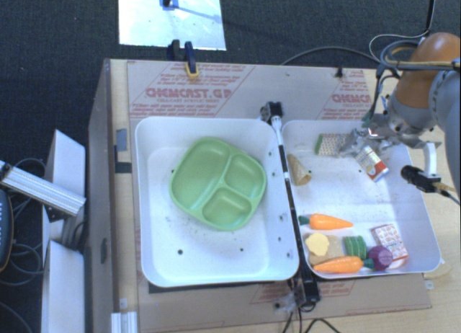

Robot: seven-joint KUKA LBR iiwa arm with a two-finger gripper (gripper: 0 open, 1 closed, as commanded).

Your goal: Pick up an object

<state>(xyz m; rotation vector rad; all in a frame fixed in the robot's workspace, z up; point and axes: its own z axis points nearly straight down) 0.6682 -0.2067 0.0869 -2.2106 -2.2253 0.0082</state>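
Pincer: the gripper hung at the far right of the right bin, below the grey wrist and its orange band.
Grip state: could not be told — the fingers were lost against the wrist hardware.
Nearest thing: a small can with a red and white label lay tilted just under the pincer and a little toward the camera; whether it was touched or clamped was unclear.
Beside it: a grey-green scrubbing pad sat just to the pincer's left.
Farther left: a cone-shaped piece rested near the divider.
Well below the pincer: a carrot, a yellow piece, a green piece, a second carrot, a purple piece and a small patterned box.
Far left of the pincer: a green divided plate in the left bin.
Progress: judged early — nothing appeared lifted clear, so closing on an object and raising it remained.
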